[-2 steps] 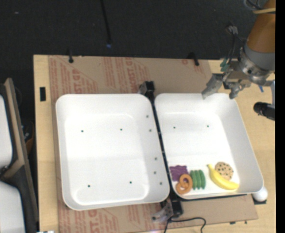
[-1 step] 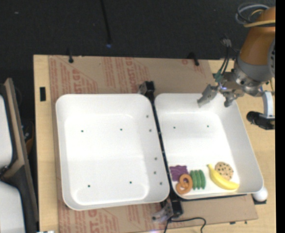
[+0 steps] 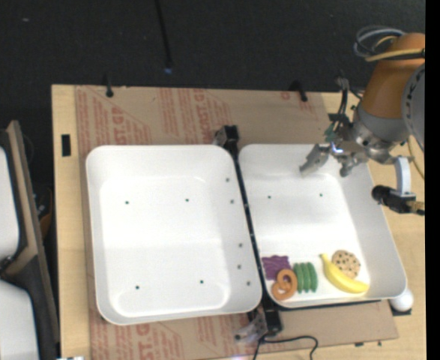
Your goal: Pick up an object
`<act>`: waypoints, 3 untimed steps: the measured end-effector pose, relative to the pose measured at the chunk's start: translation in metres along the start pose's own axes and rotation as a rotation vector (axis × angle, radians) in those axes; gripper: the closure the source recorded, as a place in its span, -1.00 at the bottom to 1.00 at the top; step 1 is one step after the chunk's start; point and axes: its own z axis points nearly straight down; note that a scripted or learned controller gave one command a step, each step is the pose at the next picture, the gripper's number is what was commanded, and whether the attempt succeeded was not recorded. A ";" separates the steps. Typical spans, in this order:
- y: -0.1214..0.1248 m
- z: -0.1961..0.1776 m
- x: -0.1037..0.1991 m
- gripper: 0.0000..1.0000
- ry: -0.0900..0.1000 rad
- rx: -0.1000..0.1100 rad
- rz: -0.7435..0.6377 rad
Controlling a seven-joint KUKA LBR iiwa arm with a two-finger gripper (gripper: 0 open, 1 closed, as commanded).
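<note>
Presently the two-finger metal gripper [image 3: 326, 162], fingers spread and holding nothing, hangs over the far edge of the right-hand shallow white bin [image 3: 309, 223], so a good pick drops onto the yellow toy banana [image 3: 345, 277] at its near edge; the cardboard's red print is illegible.

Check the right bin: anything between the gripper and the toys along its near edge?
Nothing. In the camera view the gripper is at the right bin's far end; bare white floor runs to the banana, cookie and green piece.
</note>
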 end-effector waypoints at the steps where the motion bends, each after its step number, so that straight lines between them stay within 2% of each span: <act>1: -0.007 0.052 0.007 -1.00 0.000 -0.001 -0.001; 2: -0.006 0.038 0.006 1.00 -0.001 -0.007 0.000; 3: -0.013 -0.021 0.008 1.00 -0.001 -0.010 0.000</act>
